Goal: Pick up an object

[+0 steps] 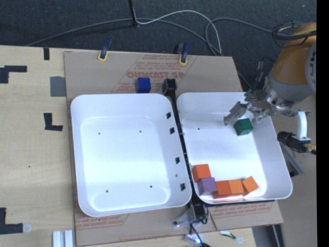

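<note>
My gripper hangs over the far right part of the right bin, its fingers spread apart and open. A green block sits just below and between the fingertips; I see no finger pressing on it. At the bin's near edge lie several orange blocks and a purple block, packed close together. One orange block sits just behind the purple one.
The left bin is beside the right one, with a black divider strip between them. A blue block rests on the cardboard behind the left bin. Cables run across the dark floor at the back.
</note>
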`<state>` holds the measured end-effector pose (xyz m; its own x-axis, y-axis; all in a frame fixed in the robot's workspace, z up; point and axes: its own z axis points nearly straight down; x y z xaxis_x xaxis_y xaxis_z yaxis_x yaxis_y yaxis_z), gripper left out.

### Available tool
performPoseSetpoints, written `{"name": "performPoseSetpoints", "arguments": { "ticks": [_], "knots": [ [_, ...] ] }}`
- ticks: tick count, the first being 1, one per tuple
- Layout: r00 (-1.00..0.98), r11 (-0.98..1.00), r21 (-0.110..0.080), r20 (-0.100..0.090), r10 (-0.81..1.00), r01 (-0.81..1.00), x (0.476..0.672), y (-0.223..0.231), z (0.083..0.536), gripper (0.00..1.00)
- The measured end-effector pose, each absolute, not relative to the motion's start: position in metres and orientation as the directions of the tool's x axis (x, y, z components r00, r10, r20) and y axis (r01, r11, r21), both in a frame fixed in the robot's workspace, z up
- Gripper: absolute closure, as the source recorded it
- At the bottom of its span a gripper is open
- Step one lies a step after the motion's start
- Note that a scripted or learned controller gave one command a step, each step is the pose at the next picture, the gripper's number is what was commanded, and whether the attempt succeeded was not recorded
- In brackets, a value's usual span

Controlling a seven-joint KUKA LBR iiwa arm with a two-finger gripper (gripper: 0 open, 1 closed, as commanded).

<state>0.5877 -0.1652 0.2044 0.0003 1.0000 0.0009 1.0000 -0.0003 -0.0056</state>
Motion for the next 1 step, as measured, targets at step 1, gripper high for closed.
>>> {"name": "performPoseSetpoints", "arguments": {
  "ticks": [1],
  "knots": [
    [0.0, 0.0, 0.0, 0.0, 1.0, 1.0, 0.5889, -0.1651, 0.2071, 0.0]
  ]
}}
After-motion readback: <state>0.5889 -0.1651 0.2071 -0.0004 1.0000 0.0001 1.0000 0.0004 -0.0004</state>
